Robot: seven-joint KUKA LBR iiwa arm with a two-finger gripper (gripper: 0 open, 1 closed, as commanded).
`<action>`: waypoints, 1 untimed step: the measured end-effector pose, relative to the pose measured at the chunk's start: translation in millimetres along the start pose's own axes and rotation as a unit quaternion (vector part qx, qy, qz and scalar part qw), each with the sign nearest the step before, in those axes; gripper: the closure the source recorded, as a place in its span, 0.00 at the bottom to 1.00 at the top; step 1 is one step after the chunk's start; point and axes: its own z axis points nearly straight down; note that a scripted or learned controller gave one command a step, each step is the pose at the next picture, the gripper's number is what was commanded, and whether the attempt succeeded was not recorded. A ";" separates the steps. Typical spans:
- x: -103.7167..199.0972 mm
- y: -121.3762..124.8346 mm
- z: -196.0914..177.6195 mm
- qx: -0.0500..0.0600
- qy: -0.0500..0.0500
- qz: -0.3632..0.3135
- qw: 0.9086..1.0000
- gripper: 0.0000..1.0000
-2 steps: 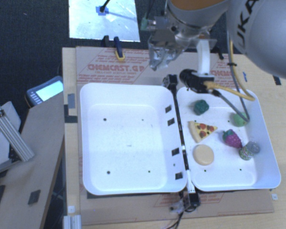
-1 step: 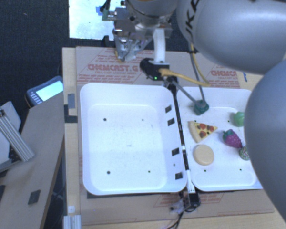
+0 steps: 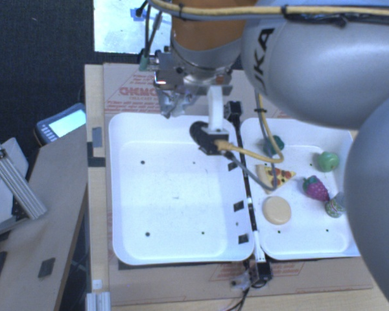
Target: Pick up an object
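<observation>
One tan round disc [image 3: 277, 210] lies right of the left bin [image 3: 175, 203]. Cardboard [image 3: 126, 91] beyond its far rim reads "CHEMCO" in red. I cannot tell the gripper's [image 3: 174, 103] grip.

- The grey arm [image 3: 324, 50] is too big for the view. The top and right edges cut it off.
- The arm hides the right side of the right bin [image 3: 311, 238].
- A small thing [image 3: 335, 206] lies at the arm's edge, partly hidden. It is too small to tell what it is.
- A teal thing [image 3: 274, 142] is partly covered too, so its shape is not clear.
- The gripper [image 3: 174, 103] looks blurry.
</observation>
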 end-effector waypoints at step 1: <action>-0.3 5.1 -187.6 -0.013 0.004 -0.001 1.000 1.00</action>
